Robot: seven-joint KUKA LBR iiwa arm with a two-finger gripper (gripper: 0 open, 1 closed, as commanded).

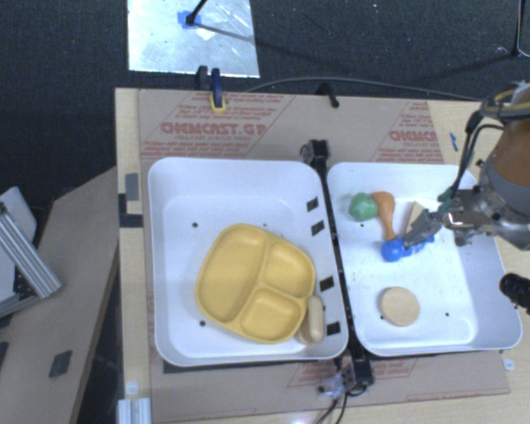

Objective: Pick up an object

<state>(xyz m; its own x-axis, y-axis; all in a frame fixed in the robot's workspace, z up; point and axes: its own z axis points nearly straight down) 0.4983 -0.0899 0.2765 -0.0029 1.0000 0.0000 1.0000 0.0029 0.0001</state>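
My two-finger claw [421, 229] hangs at the right of the frame, low over the right white bin [486, 325], and whether it is open or closed I cannot tell. Its tip is just beside a small blue plastic object [395, 251]. Near, to the upper left, lie a green round toy [363, 207] and an orange drumstick-shaped toy [385, 210]. A tan round disc [398, 306] lies lower.

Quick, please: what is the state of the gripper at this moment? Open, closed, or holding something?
Gripper: low in the right bin, right beside the blue object; open or closed cannot be told, and no object is seen between its fingers.
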